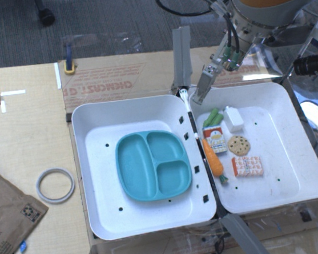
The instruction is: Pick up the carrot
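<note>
The carrot is orange with a small green top and lies along the left wall of the right bin, pointing toward the front. My gripper hangs above the back left corner of that bin, well behind the carrot and apart from it. Nothing shows between its fingers.
Beside the carrot lie a green vegetable, a white block, a small carton, a cookie and a red-and-white packet. The left bin holds a teal divided plate. A tape ring lies on the bench at left.
</note>
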Controlling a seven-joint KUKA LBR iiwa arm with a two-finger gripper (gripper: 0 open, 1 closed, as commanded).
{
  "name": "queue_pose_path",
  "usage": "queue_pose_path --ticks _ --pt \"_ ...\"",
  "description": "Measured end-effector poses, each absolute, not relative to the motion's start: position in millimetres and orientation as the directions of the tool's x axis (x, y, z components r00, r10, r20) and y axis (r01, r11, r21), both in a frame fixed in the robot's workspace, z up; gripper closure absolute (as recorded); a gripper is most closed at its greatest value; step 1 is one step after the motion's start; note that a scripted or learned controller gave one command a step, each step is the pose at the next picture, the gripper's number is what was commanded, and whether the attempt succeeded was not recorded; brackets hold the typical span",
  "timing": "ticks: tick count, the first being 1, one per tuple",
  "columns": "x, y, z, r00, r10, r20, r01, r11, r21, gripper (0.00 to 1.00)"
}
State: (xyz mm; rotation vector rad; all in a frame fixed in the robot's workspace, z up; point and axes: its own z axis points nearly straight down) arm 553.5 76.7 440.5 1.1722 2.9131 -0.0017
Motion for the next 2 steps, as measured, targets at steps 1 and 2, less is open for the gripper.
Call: queue_pose_path --ticks 1,2 --pt "555.0 77 449 -0.722 0.692 -0.003 0.692 0.722 -0.001 1.00" --pt "603.8 82 403 -0.151 0.989 -0.002 0.989 0.151 -0.004 1.00"
